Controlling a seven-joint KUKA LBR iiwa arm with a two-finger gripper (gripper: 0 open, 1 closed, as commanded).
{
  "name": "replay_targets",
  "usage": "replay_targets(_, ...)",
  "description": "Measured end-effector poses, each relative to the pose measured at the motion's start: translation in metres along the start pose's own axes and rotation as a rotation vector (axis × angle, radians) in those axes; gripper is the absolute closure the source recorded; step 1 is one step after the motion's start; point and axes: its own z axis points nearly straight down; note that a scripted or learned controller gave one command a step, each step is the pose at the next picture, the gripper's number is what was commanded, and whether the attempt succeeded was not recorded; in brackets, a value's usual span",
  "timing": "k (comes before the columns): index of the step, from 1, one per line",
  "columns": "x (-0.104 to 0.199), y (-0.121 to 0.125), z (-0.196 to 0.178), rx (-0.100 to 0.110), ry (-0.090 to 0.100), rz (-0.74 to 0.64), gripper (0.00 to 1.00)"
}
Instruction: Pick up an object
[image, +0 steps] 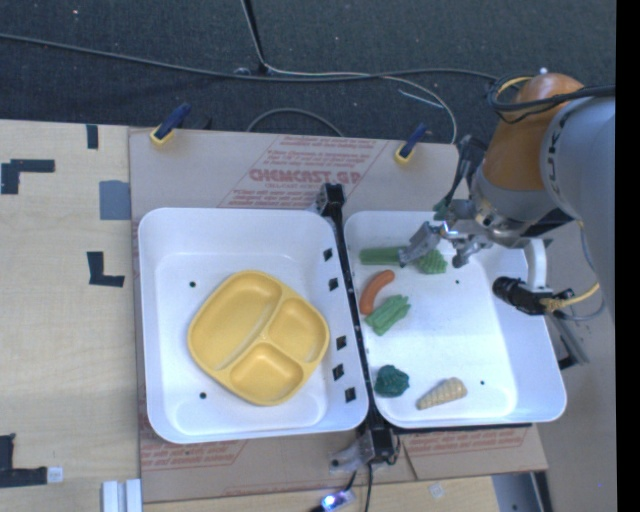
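Observation:
The right bin (520, 350) holds several toy foods. A small light-green leafy piece (433, 264) lies near its back wall. My gripper (438, 250) hovers right over that piece, open, with one finger on each side and a gap to it. Left of it lies a long green vegetable (377, 256). An orange sausage-shaped piece (376, 289) and a ridged green piece (390, 313) rest by the left wall. Toward the front sit a dark green broccoli (391, 380) and a tan cone (441, 393).
The left bin (165, 300) holds a yellow divided plate (260, 335). A black divider (345, 300) runs between the bins. The grey arm with its orange band (530, 130) comes in from the upper right, and a black cable fitting (515, 293) hangs over the right bin's rim.

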Motion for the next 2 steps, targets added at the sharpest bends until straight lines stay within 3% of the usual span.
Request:
replay_targets(1, 0.007, 0.003, 0.062, -0.001, 0.0, -0.001, 0.0)
replay_targets(2, 0.01, 0.009, 0.073, -0.025, 0.002, 0.0, 0.0)
